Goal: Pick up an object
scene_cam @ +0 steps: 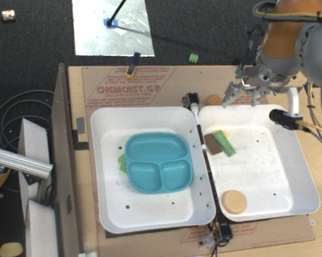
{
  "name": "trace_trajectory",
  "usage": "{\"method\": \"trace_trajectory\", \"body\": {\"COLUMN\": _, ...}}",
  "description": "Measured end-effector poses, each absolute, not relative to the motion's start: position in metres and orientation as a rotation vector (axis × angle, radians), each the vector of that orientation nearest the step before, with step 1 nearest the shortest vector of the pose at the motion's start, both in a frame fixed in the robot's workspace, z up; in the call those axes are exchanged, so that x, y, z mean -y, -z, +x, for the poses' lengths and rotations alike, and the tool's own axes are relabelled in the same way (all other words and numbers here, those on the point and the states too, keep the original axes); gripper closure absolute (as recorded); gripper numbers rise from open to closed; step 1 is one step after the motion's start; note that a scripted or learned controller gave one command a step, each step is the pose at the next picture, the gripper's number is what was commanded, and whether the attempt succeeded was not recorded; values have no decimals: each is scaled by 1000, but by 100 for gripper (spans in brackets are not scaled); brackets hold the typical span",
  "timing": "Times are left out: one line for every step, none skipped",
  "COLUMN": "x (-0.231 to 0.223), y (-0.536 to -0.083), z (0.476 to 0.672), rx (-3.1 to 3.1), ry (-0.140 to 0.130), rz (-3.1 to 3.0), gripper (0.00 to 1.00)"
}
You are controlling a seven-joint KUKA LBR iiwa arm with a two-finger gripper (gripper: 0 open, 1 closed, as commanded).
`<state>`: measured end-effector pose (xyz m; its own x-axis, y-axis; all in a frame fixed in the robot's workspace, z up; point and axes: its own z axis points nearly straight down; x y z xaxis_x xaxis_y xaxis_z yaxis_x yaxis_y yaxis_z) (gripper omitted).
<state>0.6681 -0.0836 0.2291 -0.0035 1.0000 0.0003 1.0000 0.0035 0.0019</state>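
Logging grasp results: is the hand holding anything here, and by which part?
Nothing is held. The hand hangs open above the right bin's far rim, with nothing between its fingers.

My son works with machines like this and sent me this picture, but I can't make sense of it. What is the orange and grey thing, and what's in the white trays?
One camera looks down at a slant on a workbench. The orange and grey thing is a robot arm reaching in from the right; at its end is the gripper, hanging above the far edge of the right bin. Nothing shows between its jaws. The left bin holds a blue divided plate with something small and green peeking out beside it. The right bin holds a green stick next to a brown block, and a round tan disc.
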Motion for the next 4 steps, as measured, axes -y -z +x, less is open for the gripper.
{"method": "trace_trajectory", "body": {"x": 84, "y": -164, "z": 627, "rx": -2225, "ry": 5, "rz": 2225, "gripper": 0}}
{"method": "trace_trajectory", "body": {"x": 87, "y": -89, "z": 621, "rx": -2219, "ry": -4, "rz": 2222, "gripper": 0}}
{"method": "trace_trajectory", "body": {"x": 87, "y": -107, "z": 625, "rx": -2218, "ry": -15, "rz": 2212, "gripper": 100}}
{"method": "trace_trajectory", "body": {"x": 73, "y": -207, "z": 612, "rx": -2221, "ry": -13, "rz": 2209, "gripper": 100}}
